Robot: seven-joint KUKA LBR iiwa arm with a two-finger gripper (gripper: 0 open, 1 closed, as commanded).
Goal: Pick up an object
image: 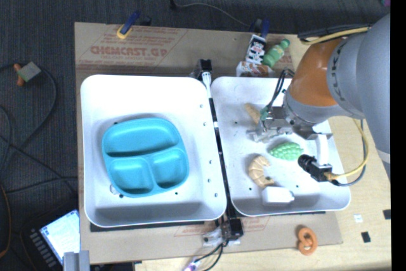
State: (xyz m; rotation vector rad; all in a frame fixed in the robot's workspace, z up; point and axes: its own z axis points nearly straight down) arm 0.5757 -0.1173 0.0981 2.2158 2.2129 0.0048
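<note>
In the right bin (pixel 241 197), the gripper (pixel 265 129) hangs low near the middle of the floor, but whether it is clenched or released cannot be told. Just right of it lies a green bumpy object (pixel 285 150); a tan croissant-like piece (pixel 258 167) and a white block (pixel 277 195) sit nearer the bin's front wall, apart from the gripper

The grey arm (pixel 371 66) reaches in from the right edge of the view, its bulky upper link filling the upper right corner. The orange band (pixel 314 76) sits just above the wrist, which angles down and leftward. The gripper (pixel 266 127) hangs low at the arm's end, pointing down and left
</note>
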